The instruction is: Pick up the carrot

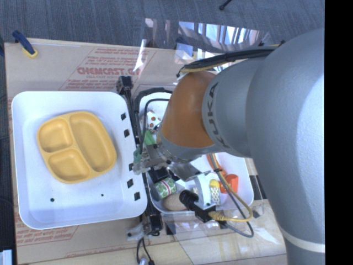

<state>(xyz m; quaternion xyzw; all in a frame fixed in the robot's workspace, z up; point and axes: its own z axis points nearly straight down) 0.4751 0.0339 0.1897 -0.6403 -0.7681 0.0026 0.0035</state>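
The hand, grip state impossible to tell, reaches low into the right of two white bins beneath the bulky grey arm, the orange carrot lying near that bin's right wall.

I see a yellow tray with three parts lying in the left white bin. Right of that tray, my big grey arm with its orange band covers most of the right white bin. A small green can and something orange peek out below the arm.
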